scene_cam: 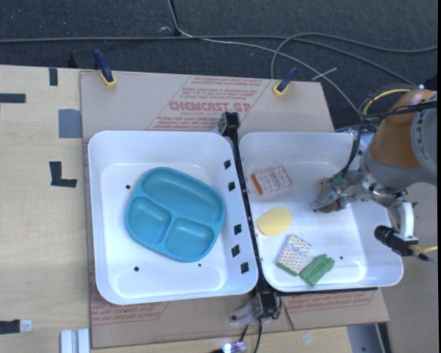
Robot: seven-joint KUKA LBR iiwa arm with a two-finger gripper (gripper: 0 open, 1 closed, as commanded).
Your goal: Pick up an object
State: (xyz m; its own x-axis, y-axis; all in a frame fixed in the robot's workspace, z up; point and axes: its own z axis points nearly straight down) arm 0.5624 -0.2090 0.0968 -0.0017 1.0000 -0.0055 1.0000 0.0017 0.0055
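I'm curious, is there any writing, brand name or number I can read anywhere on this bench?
"CHEMCAST GP": red print on the brown cardboard sheet behind the bins; the smaller red lines around it are blurred.
Orange-patterned card in the right bin: too small to read.
Patterned packet: too small to read.

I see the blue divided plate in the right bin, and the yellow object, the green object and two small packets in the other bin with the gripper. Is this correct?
Not quite. The camera view shows the blue divided plate in the left bin, not the right one. The rest holds: the yellow object, the green object and the two small packets lie in the right bin, where the gripper is.
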